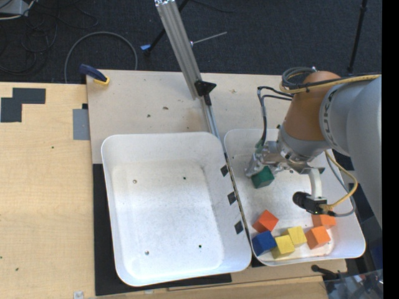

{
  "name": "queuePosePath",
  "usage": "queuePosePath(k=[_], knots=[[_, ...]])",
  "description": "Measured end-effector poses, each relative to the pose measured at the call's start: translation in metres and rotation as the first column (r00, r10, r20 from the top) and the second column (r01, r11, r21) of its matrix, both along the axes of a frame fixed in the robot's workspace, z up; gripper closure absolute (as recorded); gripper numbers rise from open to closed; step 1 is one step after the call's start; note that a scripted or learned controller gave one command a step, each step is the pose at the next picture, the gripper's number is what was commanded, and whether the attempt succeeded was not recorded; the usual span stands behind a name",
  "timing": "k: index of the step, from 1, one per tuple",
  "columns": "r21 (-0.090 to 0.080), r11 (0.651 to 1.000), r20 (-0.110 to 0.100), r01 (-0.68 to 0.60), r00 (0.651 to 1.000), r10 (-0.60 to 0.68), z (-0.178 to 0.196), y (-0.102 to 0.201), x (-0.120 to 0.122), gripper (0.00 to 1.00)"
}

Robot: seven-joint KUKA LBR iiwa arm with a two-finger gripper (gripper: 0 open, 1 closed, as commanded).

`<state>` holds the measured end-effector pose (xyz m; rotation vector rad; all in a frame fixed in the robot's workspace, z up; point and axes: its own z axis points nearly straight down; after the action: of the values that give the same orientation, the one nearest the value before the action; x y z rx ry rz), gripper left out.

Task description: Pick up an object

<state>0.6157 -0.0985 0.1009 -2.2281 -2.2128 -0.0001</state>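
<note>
My gripper (262, 169) hangs over the upper left part of the right bin (244, 199), with the grey arm and its orange band coming in from the right. A dark green block (263, 178) sits tilted between the fingertips, and the gripper is shut on it. Lower in the same bin lie several loose blocks: an orange one (268, 220), a blue one (263, 242), two yellow ones (283, 245) (297, 235), and another orange one (318, 236) near the right wall.
The left bin (124, 148) lies beside the right one, with black clips along their shared edge. A slanted aluminium post (181, 42) rises behind the bins. A blue and yellow clamp (93, 73) lies at the bench's far left corner.
</note>
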Motion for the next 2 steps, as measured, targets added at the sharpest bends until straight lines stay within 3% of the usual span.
queuePosePath(k=[1,2], knots=[[0.000,1.000,0.000,0.007,1.000,-0.007,0.009,-0.002,0.000,1.00],[0.000,1.000,0.008,-0.011,1.000,0.011,0.094,0.047,0.032,1.00]])
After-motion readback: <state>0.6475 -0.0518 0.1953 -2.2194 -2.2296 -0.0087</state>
